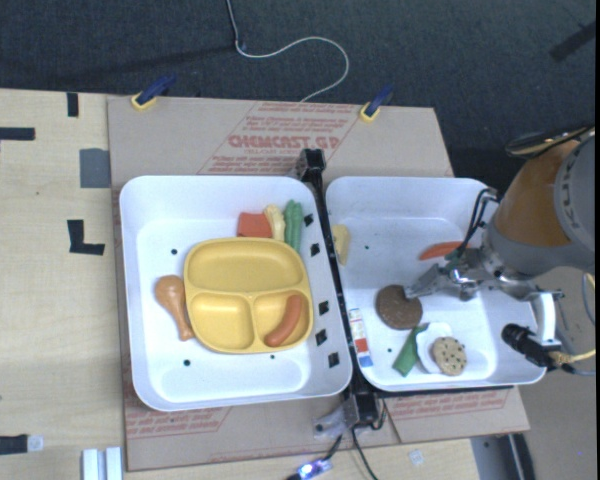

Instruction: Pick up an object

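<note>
Hovering low in the right bin (pixel 460 193) with the claw (pixel 420 290) just above the brown round patty (pixel 398 307), near the bin's middle; cannot tell whether apart or together. Risky: flat patty, little to pinch, likely to slide toward the green bean (pixel 408 352) and cookie (pixel 447 355) by the near edge. Could also nudge the orange piece (pixel 440 250) behind.

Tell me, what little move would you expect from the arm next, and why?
Probably a short drop straight down onto the brown round patty in the right bin. The gripper sits right at the patty's upper right edge, apparently above it, and nothing shows between its jaws. The cookie and green pod lie farther off, so the patty looks the nearest target.
</note>
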Controlling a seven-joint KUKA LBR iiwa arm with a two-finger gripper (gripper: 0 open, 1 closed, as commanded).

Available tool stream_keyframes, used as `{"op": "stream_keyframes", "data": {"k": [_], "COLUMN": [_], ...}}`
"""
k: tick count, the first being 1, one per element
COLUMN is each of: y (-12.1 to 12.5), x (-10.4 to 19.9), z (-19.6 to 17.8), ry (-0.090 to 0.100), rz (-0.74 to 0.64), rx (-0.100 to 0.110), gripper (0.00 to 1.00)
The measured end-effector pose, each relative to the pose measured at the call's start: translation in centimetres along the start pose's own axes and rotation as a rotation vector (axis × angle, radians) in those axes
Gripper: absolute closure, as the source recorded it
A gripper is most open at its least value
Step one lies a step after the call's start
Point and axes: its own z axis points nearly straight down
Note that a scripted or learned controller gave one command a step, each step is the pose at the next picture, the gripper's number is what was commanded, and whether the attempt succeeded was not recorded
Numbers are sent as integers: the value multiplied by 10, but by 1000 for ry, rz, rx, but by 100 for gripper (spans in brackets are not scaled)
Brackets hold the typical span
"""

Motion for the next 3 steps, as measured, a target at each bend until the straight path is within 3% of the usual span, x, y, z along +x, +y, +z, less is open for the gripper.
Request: {"op": "stream_keyframes", "data": {"k": [1, 3], "y": [3, 21], "x": [2, 0], "z": [-14, -130], "ry": [3, 0], "rz": [-2, -1], "rx": [-6, -2], "gripper": [100, 100]}}
